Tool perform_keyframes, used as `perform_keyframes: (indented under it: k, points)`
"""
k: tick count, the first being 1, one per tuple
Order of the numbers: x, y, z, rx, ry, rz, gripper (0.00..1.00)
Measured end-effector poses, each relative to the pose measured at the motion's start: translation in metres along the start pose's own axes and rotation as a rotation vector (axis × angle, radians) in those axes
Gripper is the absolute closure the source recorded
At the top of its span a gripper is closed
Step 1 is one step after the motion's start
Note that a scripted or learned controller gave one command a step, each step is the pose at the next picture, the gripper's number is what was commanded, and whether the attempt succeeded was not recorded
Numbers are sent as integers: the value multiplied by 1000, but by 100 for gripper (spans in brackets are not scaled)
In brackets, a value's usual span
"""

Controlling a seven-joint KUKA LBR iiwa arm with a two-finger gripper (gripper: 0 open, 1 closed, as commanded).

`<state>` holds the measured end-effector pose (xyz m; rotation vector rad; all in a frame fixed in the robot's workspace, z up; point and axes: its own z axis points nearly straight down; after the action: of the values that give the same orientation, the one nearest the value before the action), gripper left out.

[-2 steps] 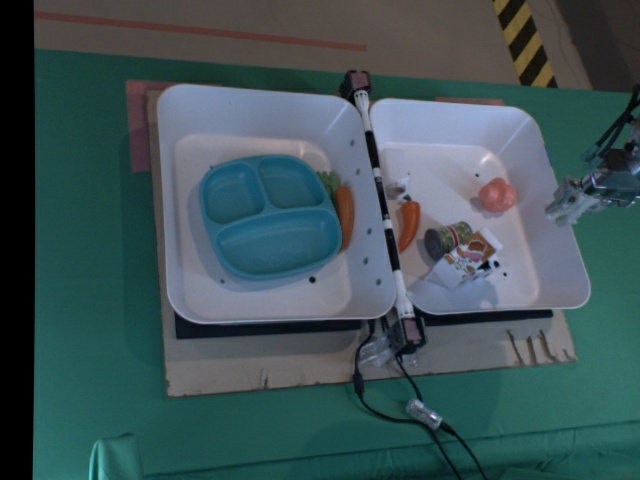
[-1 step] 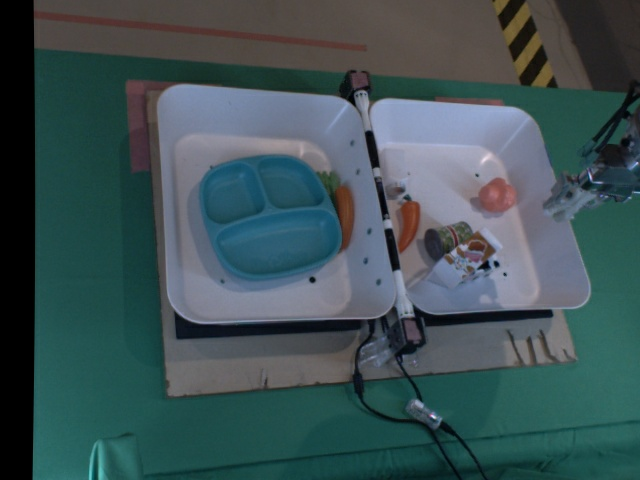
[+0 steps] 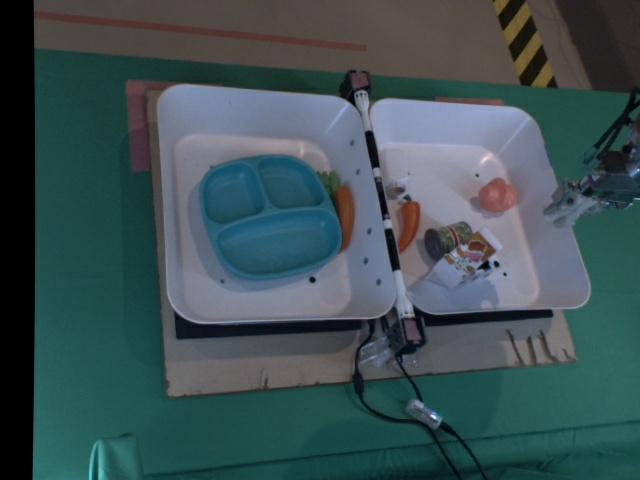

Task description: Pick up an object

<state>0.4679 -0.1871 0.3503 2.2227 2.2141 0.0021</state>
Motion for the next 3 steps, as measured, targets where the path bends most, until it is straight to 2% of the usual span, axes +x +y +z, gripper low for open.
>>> perform_keyframes:
  k: [3]
  points:
    - [0,0,6,-3,-2,1,100]
